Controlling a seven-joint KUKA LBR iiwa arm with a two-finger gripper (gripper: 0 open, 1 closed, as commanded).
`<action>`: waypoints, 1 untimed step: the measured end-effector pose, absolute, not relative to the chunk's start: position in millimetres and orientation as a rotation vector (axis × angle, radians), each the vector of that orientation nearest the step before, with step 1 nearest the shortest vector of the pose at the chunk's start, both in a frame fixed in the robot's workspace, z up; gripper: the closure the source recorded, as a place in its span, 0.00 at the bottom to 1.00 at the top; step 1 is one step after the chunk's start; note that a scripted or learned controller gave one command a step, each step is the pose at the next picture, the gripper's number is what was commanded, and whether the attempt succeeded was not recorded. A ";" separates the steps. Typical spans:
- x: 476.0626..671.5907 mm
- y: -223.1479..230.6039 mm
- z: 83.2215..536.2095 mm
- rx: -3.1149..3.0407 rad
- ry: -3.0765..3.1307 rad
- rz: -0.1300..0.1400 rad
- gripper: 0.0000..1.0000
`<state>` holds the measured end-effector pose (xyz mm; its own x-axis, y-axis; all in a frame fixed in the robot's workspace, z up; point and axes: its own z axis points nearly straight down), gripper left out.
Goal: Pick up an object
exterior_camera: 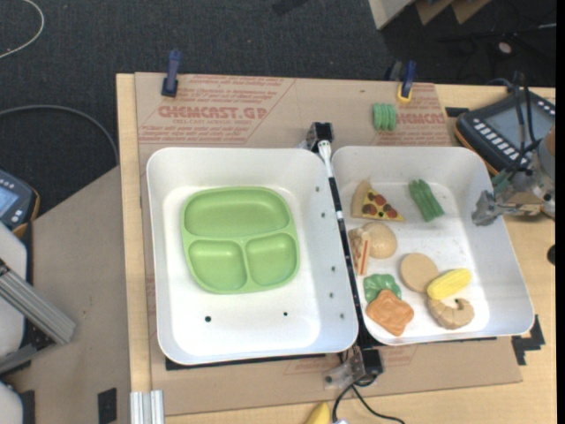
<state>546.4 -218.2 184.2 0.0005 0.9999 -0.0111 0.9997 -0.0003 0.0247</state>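
We count 2 white bins: the left bin (168, 237) carries 1 green divided plate (238, 238), and the right bin (503, 263) carries 8 toy foods, among them 1 pizza slice (374, 202), 1 green bean piece (425, 199), 1 corn cob (448, 283) and 1 orange cracker (389, 312) at 6 o'clock. The jaws (487, 208) sit at the right bin's 3 o'clock rim; we cannot tell their opening. The tabletop's cardboard sheet (265, 104) reads "CHEMCAST GP". Dark carpet (79, 42) surrounds it.
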 end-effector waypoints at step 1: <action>526.5 -107.3 234.1 2.209 2.232 0.008 1.00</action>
